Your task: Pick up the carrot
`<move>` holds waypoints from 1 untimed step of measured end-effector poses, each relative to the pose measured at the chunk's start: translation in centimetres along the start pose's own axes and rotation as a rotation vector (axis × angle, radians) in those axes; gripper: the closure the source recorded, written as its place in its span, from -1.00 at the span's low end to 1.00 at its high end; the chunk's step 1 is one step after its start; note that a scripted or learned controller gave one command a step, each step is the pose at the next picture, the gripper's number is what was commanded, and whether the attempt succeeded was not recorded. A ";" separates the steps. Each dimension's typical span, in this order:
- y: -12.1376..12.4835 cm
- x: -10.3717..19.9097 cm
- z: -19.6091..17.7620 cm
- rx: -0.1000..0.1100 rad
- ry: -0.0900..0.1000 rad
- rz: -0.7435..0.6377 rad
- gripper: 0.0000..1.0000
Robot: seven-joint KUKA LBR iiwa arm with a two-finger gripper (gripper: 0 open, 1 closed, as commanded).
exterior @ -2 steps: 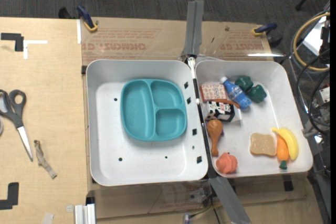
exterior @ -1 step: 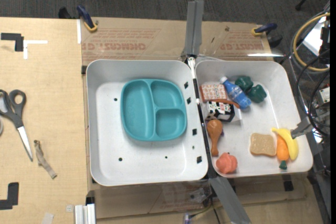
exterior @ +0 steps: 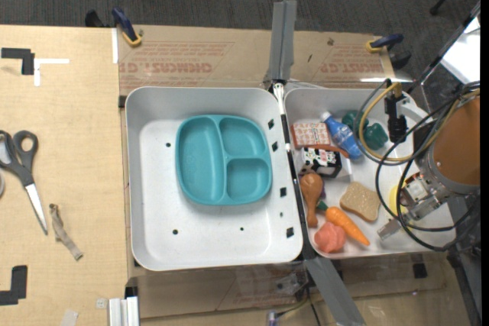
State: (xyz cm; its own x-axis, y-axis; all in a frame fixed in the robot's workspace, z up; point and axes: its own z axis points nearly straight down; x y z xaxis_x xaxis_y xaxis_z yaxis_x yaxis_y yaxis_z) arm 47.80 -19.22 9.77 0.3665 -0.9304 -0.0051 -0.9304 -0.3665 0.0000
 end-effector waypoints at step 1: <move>-3.7 -5.9 0.7 0.000 0.001 -0.022 -1.00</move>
